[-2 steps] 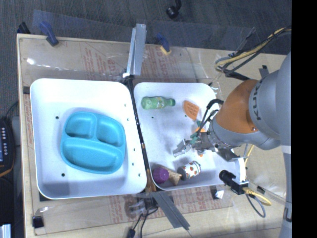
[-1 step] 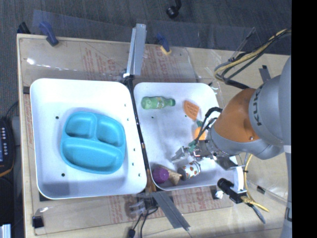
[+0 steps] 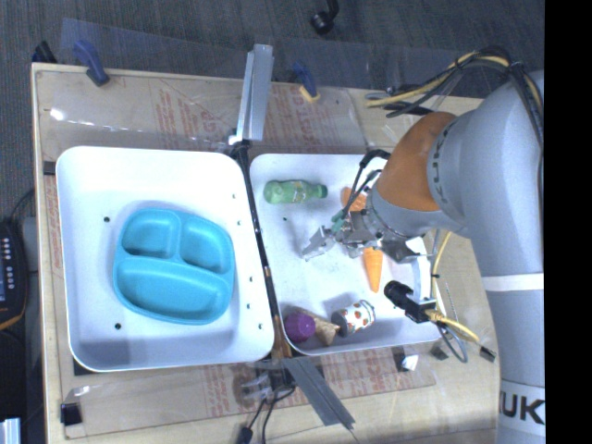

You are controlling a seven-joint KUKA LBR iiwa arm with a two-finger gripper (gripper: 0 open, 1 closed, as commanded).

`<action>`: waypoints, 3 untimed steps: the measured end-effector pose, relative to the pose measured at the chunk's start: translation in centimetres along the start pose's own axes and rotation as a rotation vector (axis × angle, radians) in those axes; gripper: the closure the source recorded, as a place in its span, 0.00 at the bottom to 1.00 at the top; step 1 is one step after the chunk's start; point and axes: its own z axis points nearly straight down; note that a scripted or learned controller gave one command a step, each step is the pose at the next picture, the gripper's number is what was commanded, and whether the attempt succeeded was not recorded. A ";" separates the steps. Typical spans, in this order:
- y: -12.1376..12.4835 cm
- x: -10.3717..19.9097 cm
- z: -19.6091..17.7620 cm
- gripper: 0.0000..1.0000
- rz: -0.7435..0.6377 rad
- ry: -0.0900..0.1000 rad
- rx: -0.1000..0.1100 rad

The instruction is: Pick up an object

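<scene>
The end effector (image 3: 319,241) sits low in the middle of the right bin (image 3: 305,169), fingers apart with nothing between them. The carrot (image 3: 372,266) is just right of it, tucked under the wrist, and the green bottle (image 3: 294,191) is above. My guess: it closes on bare bin floor, or the wrist nudges the carrot away.

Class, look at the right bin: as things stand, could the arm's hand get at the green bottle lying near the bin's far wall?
Probably yes. The green bottle lies alone on bare bin floor, with nothing on it, and the hand hangs just beside it in the same bin.
</scene>
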 end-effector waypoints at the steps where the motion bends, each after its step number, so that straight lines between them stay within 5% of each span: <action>1: -8.1 1.1 0.0 0.00 0.001 0.000 0.001; 2: -8.1 1.1 -0.9 1.00 -0.003 0.000 0.003; 3: -8.1 1.1 -0.9 0.00 -0.003 0.000 0.002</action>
